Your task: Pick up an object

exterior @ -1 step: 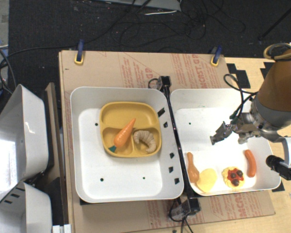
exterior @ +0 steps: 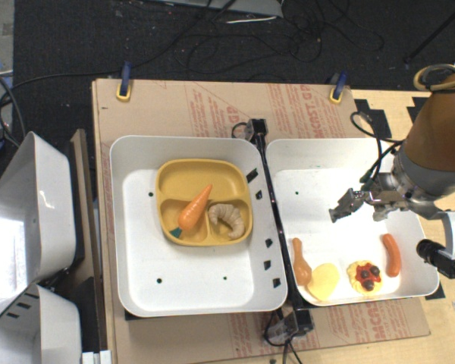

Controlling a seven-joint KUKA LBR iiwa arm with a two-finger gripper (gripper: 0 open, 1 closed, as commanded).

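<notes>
The right-hand shallow white bin (exterior: 318, 161) carries four small toy foods along its near edge: one orange plastic spoon-shaped piece (exterior: 300, 260) by the near left corner, one pale yellow round disc (exterior: 325, 278) touching it, one yellow tart topped with red and dark berries (exterior: 365, 275) beside that, and one smooth orange-red sausage (exterior: 392, 254) lying lengthwise near the right wall. The grey arm's two-finger gripper (exterior: 346, 206) hangs over the bare middle of this bin, apart from all four; whether its fingers are wide or narrow cannot be told. The left-hand white bin (exterior: 136, 203) holds one yellow divided plastic plate (exterior: 201, 174) near its far edge, with one orange carrot (exterior: 195, 207) and one pale curled shrimp (exterior: 227, 218) in its compartments.
</notes>
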